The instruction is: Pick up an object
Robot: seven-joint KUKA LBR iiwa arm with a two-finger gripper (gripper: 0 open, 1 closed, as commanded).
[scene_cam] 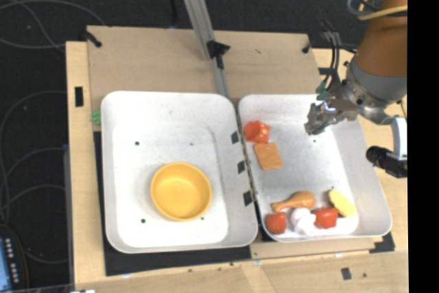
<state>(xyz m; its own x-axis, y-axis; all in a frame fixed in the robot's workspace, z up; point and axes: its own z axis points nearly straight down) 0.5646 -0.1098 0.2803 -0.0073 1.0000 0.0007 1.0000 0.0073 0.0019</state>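
My gripper (317,122) hangs over the upper right part of the right bin (357,147), with nothing seen between its fingers. To its left in that bin lie a red tomato-like piece (256,131) and an orange-brown bread slice (268,156). Along the bin's front edge sit a chicken drumstick (294,202), a yellow piece (341,202), a red piece (326,217), another red piece (276,221) and a white object (302,221). The left bin (137,120) holds a yellow bowl (181,190).
A slanted metal pole (199,10) rises behind the bins, ending near their shared top corner. The grey arm with its orange band (381,44) comes in from the right. Bare bin floor lies below the gripper, between the bread slice and the right wall.
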